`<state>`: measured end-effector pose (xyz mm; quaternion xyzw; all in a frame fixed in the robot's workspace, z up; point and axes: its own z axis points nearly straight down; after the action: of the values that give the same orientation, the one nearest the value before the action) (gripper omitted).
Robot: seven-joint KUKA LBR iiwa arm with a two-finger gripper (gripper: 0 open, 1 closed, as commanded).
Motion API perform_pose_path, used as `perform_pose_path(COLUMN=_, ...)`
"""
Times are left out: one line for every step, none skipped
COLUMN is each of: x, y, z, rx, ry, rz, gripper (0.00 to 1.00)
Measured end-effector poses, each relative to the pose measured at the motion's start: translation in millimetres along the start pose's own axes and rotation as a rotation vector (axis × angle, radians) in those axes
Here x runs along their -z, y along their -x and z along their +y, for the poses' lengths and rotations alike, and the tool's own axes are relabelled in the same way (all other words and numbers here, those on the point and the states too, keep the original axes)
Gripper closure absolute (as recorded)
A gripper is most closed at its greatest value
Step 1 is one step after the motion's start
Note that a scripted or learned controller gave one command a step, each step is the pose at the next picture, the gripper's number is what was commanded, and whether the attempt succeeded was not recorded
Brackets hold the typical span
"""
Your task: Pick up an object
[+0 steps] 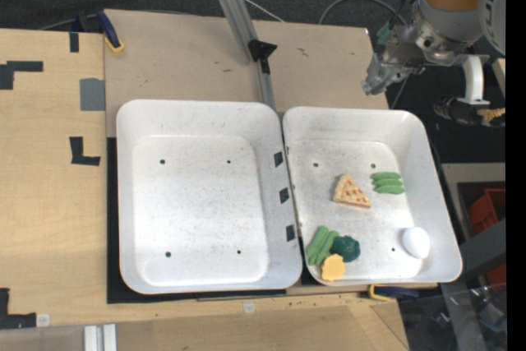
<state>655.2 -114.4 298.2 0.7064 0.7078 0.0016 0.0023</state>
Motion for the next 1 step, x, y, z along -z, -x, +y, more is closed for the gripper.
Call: perform_pose_path(x=-6.4, y=-42.4, z=-7.0, rx=0.002, ry=-0.008, rz=0.001, gripper=1.00)
